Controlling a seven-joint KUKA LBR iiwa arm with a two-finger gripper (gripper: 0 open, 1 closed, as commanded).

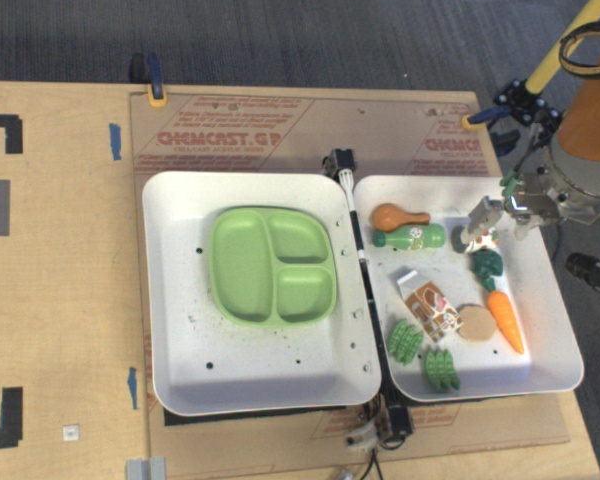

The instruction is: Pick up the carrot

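Carrot [506, 321] lies near the right edge of the right bin [560, 363], just beside a tan disc [475, 323], so the pincer [483, 230], empty and hovering open by the bin's far edge, should probably drop squarely across its slanted length.
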